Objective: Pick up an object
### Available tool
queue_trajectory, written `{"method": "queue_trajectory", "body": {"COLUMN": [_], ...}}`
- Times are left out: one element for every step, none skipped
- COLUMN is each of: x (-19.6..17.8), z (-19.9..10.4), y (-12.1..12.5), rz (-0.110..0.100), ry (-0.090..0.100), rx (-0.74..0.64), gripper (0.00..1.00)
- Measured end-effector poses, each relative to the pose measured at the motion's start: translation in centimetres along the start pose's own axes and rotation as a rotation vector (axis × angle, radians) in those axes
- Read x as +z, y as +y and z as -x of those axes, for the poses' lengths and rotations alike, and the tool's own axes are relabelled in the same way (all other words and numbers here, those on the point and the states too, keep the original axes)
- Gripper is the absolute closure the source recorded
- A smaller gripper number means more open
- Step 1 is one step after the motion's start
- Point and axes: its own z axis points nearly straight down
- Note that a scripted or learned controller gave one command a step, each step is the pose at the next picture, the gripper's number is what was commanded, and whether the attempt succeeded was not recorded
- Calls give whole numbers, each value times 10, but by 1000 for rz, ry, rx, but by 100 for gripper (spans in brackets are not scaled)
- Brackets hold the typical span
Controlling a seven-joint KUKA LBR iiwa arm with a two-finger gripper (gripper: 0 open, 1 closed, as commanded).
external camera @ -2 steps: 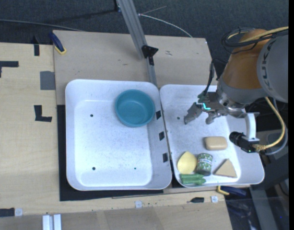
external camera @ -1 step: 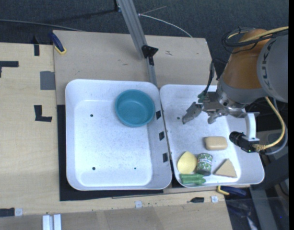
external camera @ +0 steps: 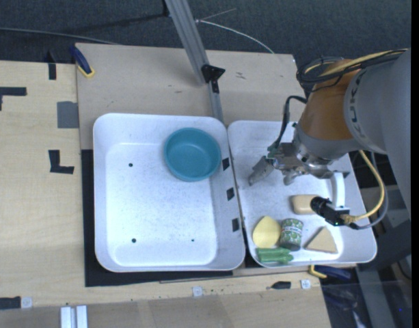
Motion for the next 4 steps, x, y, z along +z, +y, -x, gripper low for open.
{"method": "queue_trajectory", "body": {"x": [53,40,-6,-48], "z": [-1,0,8,9], "y": [0,0,-1,1], "rz": [5,6,9,9], "ry": [-1,-2,-1,0], "rx": [1,0,2,1], "gripper": [0,100,100,100]}}
